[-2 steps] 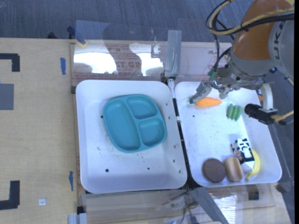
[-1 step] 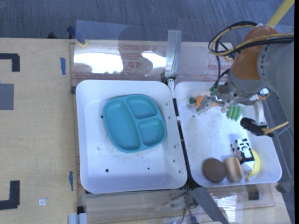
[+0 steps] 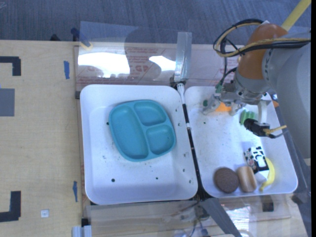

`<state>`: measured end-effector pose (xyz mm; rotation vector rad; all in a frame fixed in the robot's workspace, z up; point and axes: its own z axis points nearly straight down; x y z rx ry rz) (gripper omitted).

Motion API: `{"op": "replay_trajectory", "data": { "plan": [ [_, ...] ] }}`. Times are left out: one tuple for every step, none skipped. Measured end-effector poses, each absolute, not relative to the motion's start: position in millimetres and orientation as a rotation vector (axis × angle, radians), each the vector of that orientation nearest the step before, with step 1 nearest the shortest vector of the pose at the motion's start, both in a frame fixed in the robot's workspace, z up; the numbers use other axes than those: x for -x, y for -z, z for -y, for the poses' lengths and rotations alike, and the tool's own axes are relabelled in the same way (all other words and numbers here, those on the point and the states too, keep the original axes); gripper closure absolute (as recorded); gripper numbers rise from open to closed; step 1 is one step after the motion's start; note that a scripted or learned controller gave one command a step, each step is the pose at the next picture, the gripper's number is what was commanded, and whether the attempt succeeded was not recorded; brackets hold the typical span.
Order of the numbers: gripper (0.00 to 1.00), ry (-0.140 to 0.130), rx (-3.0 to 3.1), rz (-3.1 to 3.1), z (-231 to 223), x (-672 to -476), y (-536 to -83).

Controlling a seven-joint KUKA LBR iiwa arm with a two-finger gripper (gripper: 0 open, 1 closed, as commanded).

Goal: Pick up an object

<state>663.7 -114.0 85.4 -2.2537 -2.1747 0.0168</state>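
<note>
The right bin (image 3: 212, 147) holds several small objects. A brown round disc (image 3: 226, 179), a tan bread roll (image 3: 246, 178) and a yellow banana (image 3: 269, 175) lie together near its front edge. A black-and-white item (image 3: 256, 157) sits just behind them. My gripper (image 3: 217, 101) is low over the far end of this bin, directly at a small orange piece (image 3: 224, 108). A green piece (image 3: 243, 116) lies just right of the orange one, partly under the wrist. Whether the orange piece is between the fingers is hidden.
The left bin (image 3: 94, 147) holds a blue divided plate (image 3: 142, 129). A raised divider (image 3: 187, 132) runs between the two bins. The grey arm with its orange band (image 3: 261, 43) and cables covers the right bin's far right corner.
</note>
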Motion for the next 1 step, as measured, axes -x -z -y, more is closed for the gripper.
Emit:
{"op": "replay_trajectory", "data": {
  "plan": [
    [0.0,-0.012,2.076,2.334,148.8,-663.6,-84.6]
  ]
}}
